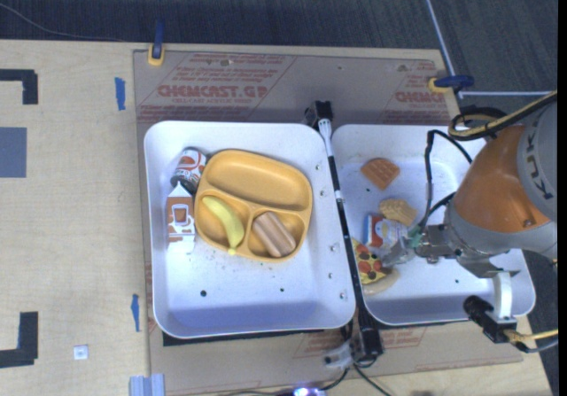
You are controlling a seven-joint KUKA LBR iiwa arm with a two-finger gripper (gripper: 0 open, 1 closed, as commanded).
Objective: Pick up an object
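Note:
My gripper (397,250) reaches in low over the left part of the right bin (443,297), with the grey and orange arm (500,195) behind it. Its tip sits right at a pizza slice toy (370,268) and a small red and blue carton (376,229); I cannot tell whether it touches either. A round tan cookie (397,209) lies just above the tip. A brown waffle piece (381,172) lies farther back in the same bin.
The left bin (248,297) holds a yellow divided plate (257,174) with a banana (224,221) and a hot dog (275,235). A can (187,170) and a small orange box (180,217) lie left of the plate. Cables trail near the arm.

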